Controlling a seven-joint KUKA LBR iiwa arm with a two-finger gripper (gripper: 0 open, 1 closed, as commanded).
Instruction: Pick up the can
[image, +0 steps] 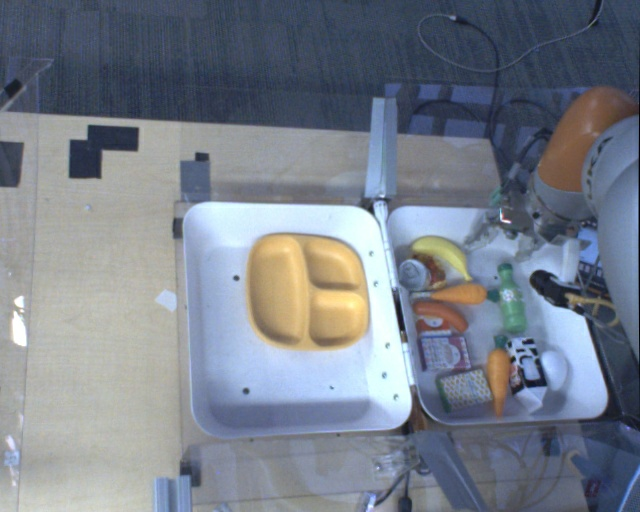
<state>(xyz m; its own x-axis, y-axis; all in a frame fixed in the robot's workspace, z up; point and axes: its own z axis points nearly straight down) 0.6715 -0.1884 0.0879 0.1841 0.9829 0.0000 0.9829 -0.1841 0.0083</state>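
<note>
Right bin (592, 400), near end: a mesh-patterned packet (462, 389), a carrot (498, 380), a black-and-white item (525, 362). Mid: a red-labelled packet (444, 351), a sausage (441, 314), a green bottle (511, 299). Far left corner: the can (416, 272) lying down, hemmed by a banana (444, 255) and an orange carrot (459, 294). Yellow tray (305, 290) in left bin (215, 330). Tool (515, 215) at far edge, blurred; its opening cannot be made out.

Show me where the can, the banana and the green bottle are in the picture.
can (415, 272): camera view, on its round top end.
banana (445, 254): camera view, on the middle of its yellow curve.
green bottle (511, 303): camera view, on the middle of its body.
</note>
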